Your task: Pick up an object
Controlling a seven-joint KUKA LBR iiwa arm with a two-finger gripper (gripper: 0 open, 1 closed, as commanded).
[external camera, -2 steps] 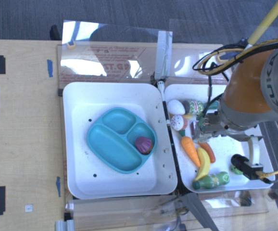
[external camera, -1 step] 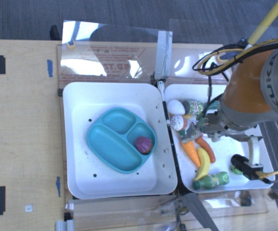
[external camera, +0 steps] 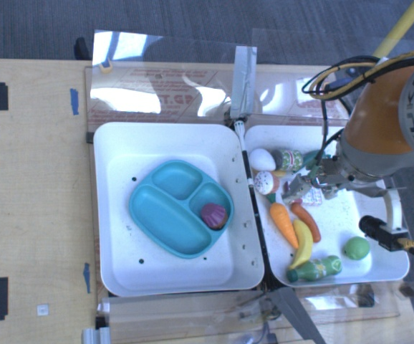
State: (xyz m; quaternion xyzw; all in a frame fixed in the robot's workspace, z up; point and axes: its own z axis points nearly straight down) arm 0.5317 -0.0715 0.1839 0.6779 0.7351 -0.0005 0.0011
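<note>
Pincer (external camera: 304, 186) sits low in the right bin (external camera: 379, 267), over its upper-middle part; I cannot tell its state. Just beside it I note a white egg (external camera: 261, 158), a speckled egg (external camera: 265, 183) and a small bottle (external camera: 290, 160). Below lie a carrot (external camera: 284, 224), banana (external camera: 304, 244), green bottle (external camera: 316, 269) and lime (external camera: 357, 248). In the left bin (external camera: 121, 264) I see a blue divided tray (external camera: 171, 213) holding a purple object (external camera: 213, 215).
</note>
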